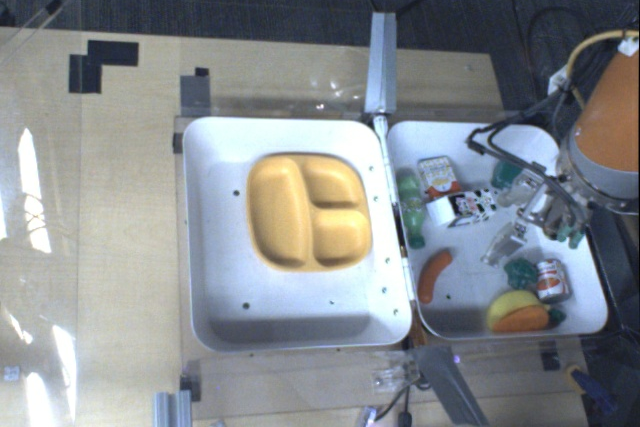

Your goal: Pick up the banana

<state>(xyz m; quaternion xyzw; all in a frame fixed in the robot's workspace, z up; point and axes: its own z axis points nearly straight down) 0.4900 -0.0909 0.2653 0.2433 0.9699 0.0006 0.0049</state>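
Clearly apart, the banana [512, 303] lies below the empty, spread gripper [508, 240].

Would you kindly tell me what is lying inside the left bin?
The left bin holds a yellow divided tray with three compartments. Whatever is beneath the tray is covered.

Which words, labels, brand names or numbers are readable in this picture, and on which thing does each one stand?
No text can be read here.
Small box with an orange and white label, right bin: print too small and blurred.
White packet with dark marks beside it: blurred, not readable.
Can with a red label near the banana: label too small to read.
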